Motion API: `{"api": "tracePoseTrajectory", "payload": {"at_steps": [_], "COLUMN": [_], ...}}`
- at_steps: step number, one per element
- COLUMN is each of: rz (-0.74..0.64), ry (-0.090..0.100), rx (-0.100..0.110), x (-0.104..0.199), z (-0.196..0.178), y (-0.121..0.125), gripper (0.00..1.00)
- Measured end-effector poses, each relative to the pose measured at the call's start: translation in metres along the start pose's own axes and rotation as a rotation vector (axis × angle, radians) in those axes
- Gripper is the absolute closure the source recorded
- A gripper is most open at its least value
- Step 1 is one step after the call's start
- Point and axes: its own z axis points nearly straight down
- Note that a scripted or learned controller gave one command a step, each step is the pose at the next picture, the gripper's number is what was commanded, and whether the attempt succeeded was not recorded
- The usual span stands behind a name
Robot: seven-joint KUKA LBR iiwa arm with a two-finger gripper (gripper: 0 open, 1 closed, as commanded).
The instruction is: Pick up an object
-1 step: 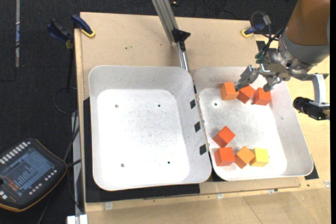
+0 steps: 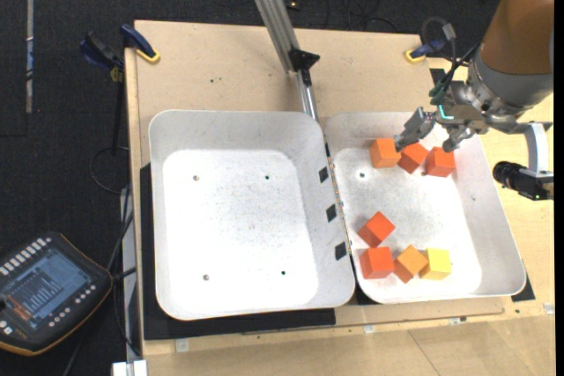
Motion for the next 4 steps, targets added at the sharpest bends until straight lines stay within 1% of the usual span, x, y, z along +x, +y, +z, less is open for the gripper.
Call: {"api": "tracePoseTrajectory", "payload": {"at_steps": [1,2,3,4], "rz": [0.002,0.002,0.002,0.002], "ry": [0.001,0.0,0.001,0.0], "rx": [0.006,0.005,0.006,-0.001], "x": [-0.001,-0.003,-0.008,-0.008], "z": [0.064,0.109,0.171,0.156], "y": [0.001,-0.005,-0.003,-0.001], "gripper": [0.0,0.0,0.0,1.0]}}
